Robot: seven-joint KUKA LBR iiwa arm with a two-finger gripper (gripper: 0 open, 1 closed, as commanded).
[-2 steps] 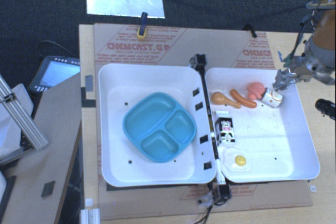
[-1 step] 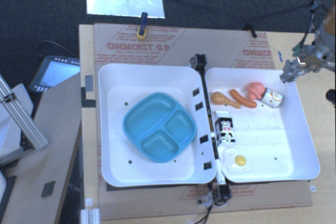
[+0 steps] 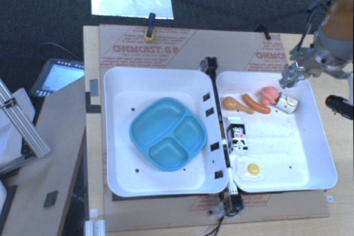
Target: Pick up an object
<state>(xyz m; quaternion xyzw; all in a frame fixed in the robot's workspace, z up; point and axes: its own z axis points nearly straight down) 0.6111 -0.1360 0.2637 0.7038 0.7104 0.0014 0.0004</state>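
Above right bin's [image 3: 310, 135] far edge: end effector [image 3: 289, 79].

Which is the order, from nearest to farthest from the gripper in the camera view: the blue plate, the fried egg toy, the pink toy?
Measured from the gripper:
1. Pink toy, right bin, just below and left of the gripper.
2. Fried egg toy, right bin, near its front edge.
3. Blue plate, left bin, at its middle.

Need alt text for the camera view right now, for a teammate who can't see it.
The gripper hovers above the right bin, over a pink toy and a small white item. That bin also holds a sausage and fried egg; the left bin holds a blue divided plate.
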